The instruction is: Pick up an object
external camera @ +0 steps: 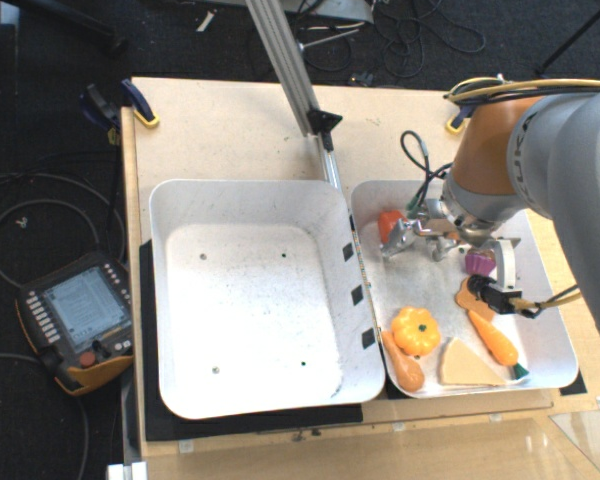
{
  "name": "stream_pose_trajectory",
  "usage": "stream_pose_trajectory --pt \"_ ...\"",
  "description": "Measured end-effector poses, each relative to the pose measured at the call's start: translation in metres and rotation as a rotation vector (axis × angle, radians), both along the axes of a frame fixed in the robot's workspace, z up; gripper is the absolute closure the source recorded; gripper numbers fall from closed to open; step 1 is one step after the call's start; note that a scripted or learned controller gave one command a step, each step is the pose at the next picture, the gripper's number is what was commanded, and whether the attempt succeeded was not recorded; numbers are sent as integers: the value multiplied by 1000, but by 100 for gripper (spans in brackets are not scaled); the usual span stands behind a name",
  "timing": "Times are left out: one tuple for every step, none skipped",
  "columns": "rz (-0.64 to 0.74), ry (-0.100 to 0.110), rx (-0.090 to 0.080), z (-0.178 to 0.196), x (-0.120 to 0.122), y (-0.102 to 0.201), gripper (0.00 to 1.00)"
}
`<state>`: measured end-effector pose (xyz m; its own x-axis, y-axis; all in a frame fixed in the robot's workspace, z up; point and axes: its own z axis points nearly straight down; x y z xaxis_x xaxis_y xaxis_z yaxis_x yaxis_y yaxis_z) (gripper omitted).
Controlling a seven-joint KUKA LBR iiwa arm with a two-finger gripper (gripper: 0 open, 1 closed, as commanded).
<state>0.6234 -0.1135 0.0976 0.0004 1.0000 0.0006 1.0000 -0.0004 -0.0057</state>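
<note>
The gripper (412, 236) hung low in the right bin (550, 366), its metal fingers beside a red object (389, 224); whether they were open or closed could not be told. A yellow pumpkin (416, 330), cheese wedge (468, 365) and carrot (494, 338) lay nearer the front.

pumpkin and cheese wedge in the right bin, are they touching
Apart. The camera view shows a strip of white bin floor between the pumpkin and the cheese wedge, which lies lower right of it.
</note>
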Motion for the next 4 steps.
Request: stream_pose_trajectory --pt "-1 -7 -1 14 2 0 100" --pt "0 -12 -3 65 9 -9 100" --pt "0 -12 -2 110 7 -12 100" --pt "2 -11 -2 138 8 -12 100"
